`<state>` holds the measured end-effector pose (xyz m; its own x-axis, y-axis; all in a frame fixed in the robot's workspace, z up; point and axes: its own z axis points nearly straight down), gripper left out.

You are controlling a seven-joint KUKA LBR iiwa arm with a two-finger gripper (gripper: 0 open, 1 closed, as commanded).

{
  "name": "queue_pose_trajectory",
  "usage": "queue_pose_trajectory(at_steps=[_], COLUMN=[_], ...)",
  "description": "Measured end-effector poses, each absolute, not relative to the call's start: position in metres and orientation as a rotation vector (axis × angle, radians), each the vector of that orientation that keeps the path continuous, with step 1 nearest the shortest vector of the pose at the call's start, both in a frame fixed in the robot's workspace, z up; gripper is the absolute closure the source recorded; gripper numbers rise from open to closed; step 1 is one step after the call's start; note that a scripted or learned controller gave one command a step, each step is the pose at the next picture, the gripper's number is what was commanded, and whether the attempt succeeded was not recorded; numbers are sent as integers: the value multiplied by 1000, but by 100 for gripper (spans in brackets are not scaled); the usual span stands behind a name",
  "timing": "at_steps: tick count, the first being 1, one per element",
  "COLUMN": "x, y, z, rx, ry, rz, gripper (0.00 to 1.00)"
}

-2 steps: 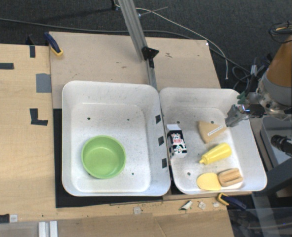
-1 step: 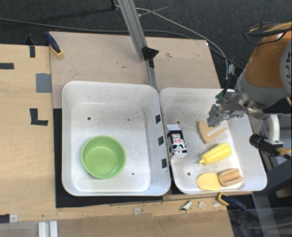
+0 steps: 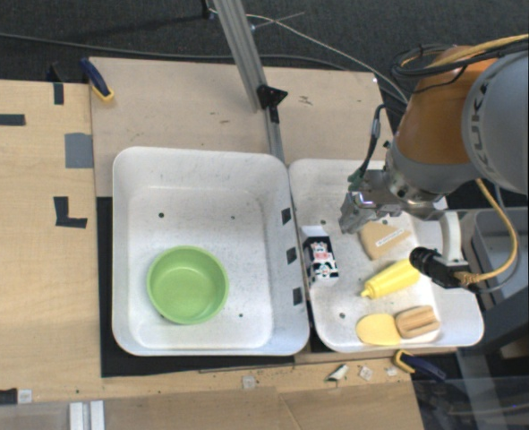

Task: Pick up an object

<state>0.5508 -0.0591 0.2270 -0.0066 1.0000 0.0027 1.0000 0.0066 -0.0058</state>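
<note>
on the left we had the left bin (image 3: 139, 173) with a green bowl (image 3: 187, 284) sitting in its lower left part. moving right, the right bin (image 3: 322, 179) held a small black and white box (image 3: 319, 258) by its left wall, then a tan block (image 3: 385, 237), a yellow bottle (image 3: 391, 280) just below it, and a yellow and brown brush (image 3: 398, 324) at the bottom. the gripper (image 3: 364, 206) hung over the upper middle of that bin, just beside the tan block. we couldn't tell how its fingers stood.

tan block (image 3: 385, 238), perhaps under gripper (image 3: 361, 206)
</note>
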Motion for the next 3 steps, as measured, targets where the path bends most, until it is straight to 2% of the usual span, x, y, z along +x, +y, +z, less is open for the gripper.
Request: queue_pose_trajectory(at_steps=[2,3], x=[563,579], y=[39,88], z=[208,207], rx=[-2210,-2210], ry=[-2224,-2226], rz=[7,4], gripper=[100,100])
